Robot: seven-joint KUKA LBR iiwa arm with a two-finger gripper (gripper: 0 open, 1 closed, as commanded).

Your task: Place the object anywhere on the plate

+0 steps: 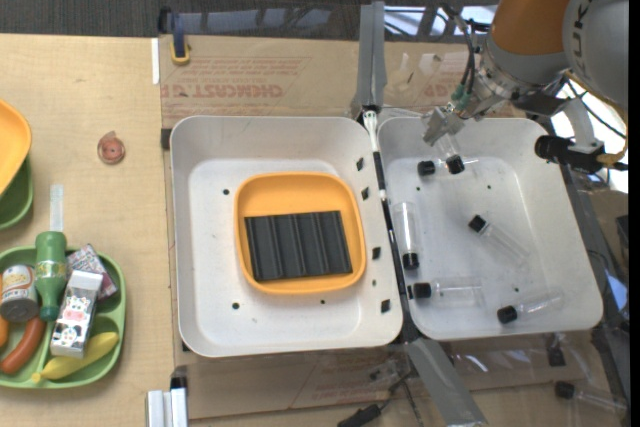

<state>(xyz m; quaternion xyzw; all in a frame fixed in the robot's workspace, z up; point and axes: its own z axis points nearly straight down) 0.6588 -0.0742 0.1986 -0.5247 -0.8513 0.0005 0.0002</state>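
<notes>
The two-finger gripper (pixel 441 127) hangs at the right white bin's (pixel 560 315) far edge; whether its jaws are apart I cannot tell. Just below them lies 1 clear, black-capped plastic vial (pixel 446 164), likely the target; the orange square plate (pixel 298 193) sits well left.

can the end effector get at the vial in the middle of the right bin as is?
Probably yes. The vial lies alone on the bin floor, apart from the others, with nothing over it. The end effector hangs above the right bin's far edge, close by.
</notes>
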